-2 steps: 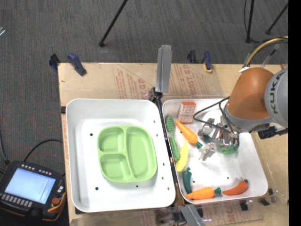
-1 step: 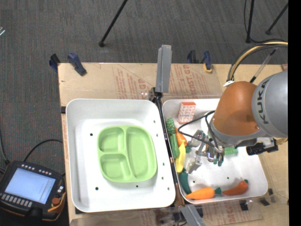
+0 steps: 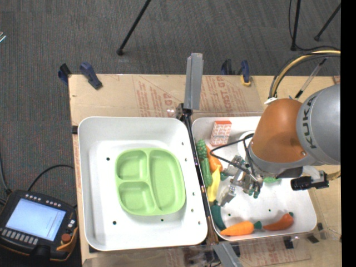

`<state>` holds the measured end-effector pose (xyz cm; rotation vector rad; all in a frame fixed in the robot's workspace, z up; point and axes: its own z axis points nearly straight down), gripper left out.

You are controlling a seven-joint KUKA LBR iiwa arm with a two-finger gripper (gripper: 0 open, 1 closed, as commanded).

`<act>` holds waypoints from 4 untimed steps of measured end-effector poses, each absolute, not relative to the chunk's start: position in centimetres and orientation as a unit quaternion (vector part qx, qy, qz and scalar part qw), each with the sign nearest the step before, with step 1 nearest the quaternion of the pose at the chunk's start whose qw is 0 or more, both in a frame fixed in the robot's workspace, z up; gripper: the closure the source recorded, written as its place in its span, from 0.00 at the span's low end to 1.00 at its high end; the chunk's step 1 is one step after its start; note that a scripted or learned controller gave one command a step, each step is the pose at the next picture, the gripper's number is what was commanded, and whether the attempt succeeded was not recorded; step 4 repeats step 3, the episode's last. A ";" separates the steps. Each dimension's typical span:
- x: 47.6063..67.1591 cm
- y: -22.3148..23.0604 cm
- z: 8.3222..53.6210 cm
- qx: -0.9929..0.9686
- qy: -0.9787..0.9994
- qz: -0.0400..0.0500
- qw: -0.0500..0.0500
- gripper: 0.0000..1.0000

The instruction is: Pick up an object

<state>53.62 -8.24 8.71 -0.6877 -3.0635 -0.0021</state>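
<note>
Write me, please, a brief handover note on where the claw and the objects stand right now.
Claw: low inside the right bin, near its left wall; whether it is open or shut is not visible, and nothing can be seen held.
Things: in the right bin, a carrot and a red-orange pepper by the front wall, a small box at the back, green and yellow toy vegetables along the left wall. The green divided plate lies in the left bin.
Done: no pick visible.
Left: grasp and lift one object.
</note>
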 end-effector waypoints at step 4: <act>62.5 -9.1 8.8 -0.431 -0.902 0.000 0.000 0.00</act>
